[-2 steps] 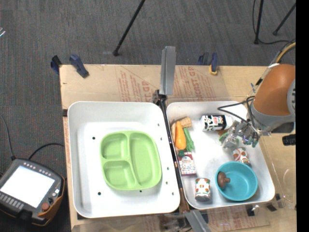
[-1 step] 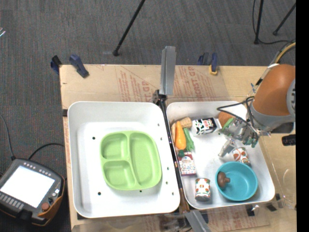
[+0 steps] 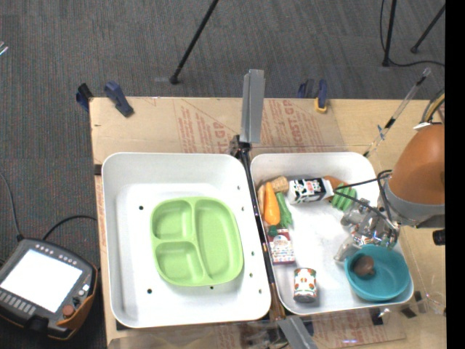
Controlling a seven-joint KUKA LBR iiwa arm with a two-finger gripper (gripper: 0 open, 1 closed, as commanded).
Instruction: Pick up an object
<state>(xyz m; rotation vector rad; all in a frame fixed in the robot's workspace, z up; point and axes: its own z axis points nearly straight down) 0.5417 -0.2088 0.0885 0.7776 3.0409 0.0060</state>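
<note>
The right bin (image 3: 320,155) holds a cow-patterned milk carton (image 3: 309,190), an orange carrot (image 3: 271,206), a green vegetable (image 3: 284,214), a red and white packet (image 3: 282,247), a small can (image 3: 305,284) and a teal bowl (image 3: 391,283) with a brown lump (image 3: 365,266) in it. My gripper (image 3: 354,242) hangs low over the bin floor, just above and left of the bowl's rim. A green piece (image 3: 343,197) lies behind it. Nothing is visibly held.
The left bin (image 3: 123,195) carries a light green divided plate (image 3: 196,240). A grey post (image 3: 253,107) stands behind the seam between the bins. The arm's orange band (image 3: 425,166) overhangs the right bin's far right corner. A teach pendant (image 3: 40,282) lies on the floor at lower left.
</note>
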